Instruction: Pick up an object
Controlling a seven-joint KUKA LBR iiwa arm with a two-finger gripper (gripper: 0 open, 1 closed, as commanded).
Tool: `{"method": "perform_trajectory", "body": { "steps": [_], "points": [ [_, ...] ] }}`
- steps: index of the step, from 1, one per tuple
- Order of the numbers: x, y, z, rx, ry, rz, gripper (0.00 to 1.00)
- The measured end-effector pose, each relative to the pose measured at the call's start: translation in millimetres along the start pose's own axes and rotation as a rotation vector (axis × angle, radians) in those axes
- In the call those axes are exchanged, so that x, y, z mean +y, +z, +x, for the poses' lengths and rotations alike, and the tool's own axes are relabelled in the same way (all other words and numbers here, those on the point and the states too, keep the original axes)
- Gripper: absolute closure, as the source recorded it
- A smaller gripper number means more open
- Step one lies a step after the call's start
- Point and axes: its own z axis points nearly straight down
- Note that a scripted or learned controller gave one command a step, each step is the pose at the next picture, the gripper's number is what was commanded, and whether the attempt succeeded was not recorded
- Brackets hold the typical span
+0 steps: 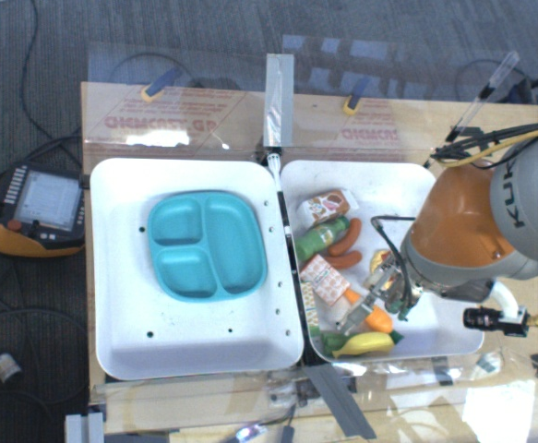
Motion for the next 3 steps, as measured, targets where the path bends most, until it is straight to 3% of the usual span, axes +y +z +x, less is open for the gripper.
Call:
{"method": "perform_trajectory", "body": {
  "steps": [1,2,3],
  "points": [
    [1.2,-8.1,0.9,0.003,0.000,-0.002,1.00],
    [37.8,-202.2,6.6,-0.002,0.183,0.001,1.00],
    [78.6,-217.7,-0.9,-0.002,0.667,0.004,1.00]
  ]
}}
